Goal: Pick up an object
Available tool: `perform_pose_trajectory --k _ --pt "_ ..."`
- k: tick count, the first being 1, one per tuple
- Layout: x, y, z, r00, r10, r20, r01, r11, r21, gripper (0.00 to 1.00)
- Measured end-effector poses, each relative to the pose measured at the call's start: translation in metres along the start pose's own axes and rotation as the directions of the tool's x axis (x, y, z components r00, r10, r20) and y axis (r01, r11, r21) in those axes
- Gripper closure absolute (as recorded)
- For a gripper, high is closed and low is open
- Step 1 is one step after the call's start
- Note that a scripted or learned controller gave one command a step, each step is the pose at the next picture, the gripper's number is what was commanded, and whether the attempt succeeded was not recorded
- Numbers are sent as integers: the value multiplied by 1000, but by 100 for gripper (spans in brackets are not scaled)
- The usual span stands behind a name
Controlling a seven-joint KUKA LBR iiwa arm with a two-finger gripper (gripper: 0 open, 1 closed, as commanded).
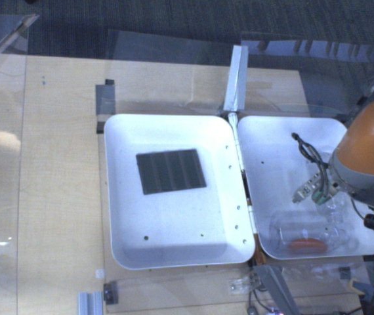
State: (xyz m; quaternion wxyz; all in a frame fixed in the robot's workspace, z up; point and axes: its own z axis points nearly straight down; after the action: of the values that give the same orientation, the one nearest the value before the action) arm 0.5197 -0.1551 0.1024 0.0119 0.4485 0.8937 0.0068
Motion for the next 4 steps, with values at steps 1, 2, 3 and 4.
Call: perform_pose_trajectory --k 1,2,3,4 --pt "-1 9 11 992 -127 -3 127 992 12 100" --pt "33 42 -25 1000 23 -10 -22 1000 17 100" --pt "37 36 11 1000 29 -4 -29 1000 10 100" --pt "64 74 -83 881 473 0 -473 881 20 100"
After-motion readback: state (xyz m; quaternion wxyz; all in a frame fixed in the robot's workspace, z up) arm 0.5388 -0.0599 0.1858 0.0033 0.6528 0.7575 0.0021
